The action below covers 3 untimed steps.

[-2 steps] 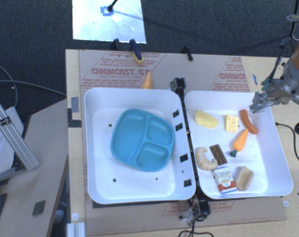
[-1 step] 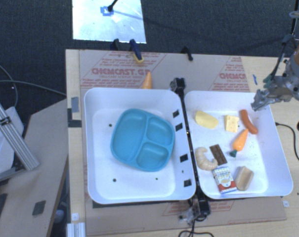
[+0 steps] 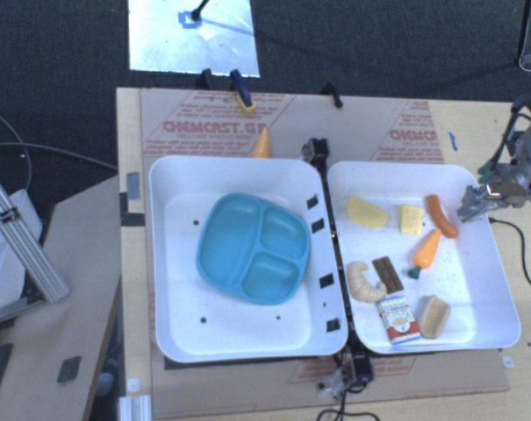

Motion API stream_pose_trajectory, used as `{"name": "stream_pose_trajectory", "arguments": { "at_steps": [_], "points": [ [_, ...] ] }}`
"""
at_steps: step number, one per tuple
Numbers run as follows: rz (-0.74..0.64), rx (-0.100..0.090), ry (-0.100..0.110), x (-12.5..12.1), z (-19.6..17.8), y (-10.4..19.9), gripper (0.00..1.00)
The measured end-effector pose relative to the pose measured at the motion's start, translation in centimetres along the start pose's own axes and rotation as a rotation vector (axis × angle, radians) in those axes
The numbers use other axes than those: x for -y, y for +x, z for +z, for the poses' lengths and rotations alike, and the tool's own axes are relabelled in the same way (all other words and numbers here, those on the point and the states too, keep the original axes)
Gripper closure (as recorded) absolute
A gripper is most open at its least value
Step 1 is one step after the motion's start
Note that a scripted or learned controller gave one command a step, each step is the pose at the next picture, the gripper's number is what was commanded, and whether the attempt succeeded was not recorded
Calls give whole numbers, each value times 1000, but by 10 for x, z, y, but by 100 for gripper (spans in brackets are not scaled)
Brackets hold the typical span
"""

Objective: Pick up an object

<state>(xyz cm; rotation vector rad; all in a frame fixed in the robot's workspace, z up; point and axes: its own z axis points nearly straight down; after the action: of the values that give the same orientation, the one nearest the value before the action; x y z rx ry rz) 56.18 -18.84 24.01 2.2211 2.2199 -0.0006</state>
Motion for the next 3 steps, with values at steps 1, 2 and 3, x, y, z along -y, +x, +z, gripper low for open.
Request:
{"name": "stream_pose_trajectory", "arguments": {
  "at_steps": [1, 2, 3],
  "points": [
    [-6, 1, -4, -1, -12, 1, 100],
    [-10, 2, -7, -2, -23, 1, 100],
    [-14, 3, -10, -3, -34, 1, 100]
  ]
}}
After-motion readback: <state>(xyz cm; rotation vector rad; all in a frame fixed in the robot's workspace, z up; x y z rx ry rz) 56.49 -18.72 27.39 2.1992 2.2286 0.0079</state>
